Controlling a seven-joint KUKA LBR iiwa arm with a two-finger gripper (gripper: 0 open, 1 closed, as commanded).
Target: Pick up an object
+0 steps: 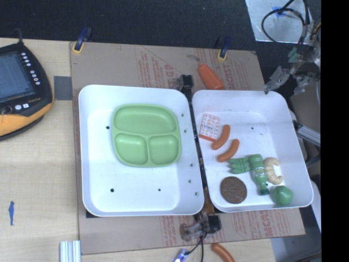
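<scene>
My hand [279, 79] hovering past far-right corner of right bin [248, 98], off its load; open or closed: cannot tell. Candidates in right bin: two sausages [221, 137], brown disc [233, 190], green toys [254, 165]. Judgement: aim far sausage, isolated; descend straight, fingers across short axis

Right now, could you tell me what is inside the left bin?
The left bin holds one green divided plate, lying flat toward its back. The plate's three compartments hold nothing. Whatever lies under the plate is covered.
</scene>
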